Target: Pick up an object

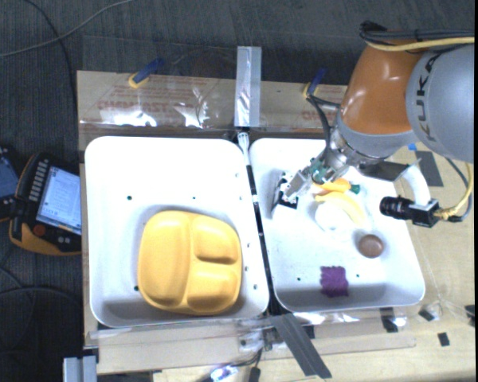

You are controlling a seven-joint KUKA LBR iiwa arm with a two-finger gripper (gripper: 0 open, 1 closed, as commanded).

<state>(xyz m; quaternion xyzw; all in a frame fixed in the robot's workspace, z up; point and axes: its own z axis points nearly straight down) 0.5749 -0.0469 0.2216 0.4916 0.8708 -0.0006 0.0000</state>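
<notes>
Objects for picking lie in the right bin (pixel 414 289): a yellow banana-shaped piece (pixel 344 203) beside a pale white item (pixel 331 216), a small orange piece (pixel 340 187) just above them, a brown rounded object (pixel 370 245) nearer the bin's right side, and a purple block (pixel 334 280) close to the front wall. The gripper (pixel 289 195) hangs low over the rear left part of this bin, near the divider between the two bins and just beside the yellow and orange pieces; whether it is open or closed cannot be told from here, and nothing is seen held in it. The arm (pixel 398 94), grey with its orange band, slants in from the right above the bin's rear corner. The left bin (pixel 111 173) holds one large yellow moulded tray (pixel 190 259), lying in its front half. A handheld control pendant (pixel 48 205) rests on the floor to the left of the bench.
</notes>
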